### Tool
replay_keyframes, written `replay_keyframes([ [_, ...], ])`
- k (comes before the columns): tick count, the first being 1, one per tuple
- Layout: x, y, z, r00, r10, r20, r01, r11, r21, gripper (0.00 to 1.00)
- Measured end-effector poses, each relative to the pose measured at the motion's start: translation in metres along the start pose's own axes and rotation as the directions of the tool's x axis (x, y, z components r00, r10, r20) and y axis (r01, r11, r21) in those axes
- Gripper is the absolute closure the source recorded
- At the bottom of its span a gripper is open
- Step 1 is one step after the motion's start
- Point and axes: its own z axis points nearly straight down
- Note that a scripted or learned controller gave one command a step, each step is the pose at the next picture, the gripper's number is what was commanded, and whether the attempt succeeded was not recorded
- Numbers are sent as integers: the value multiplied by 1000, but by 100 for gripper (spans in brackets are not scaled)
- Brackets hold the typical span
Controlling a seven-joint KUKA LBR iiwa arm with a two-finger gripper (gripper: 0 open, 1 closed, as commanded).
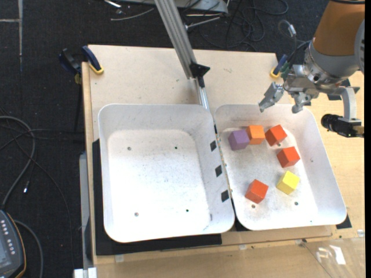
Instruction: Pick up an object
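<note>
A pale wooden bench top (151, 77) fills the middle of the frame, its bare surface showing along the top and down the left side. Around it lies dark carpet (40, 155), crossed by black cables (23, 138) at the left and along the top. A slanted aluminium post (174, 30) runs from the upper centre down to the bench. Blue and yellow clamps (87, 59) grip the bench's upper left corner.
</note>
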Motion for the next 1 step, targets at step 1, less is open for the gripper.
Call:
replay_keyframes([
  [1, 9, 2, 147, 1000, 2, -1, -2, 1000, 8, 0],
])
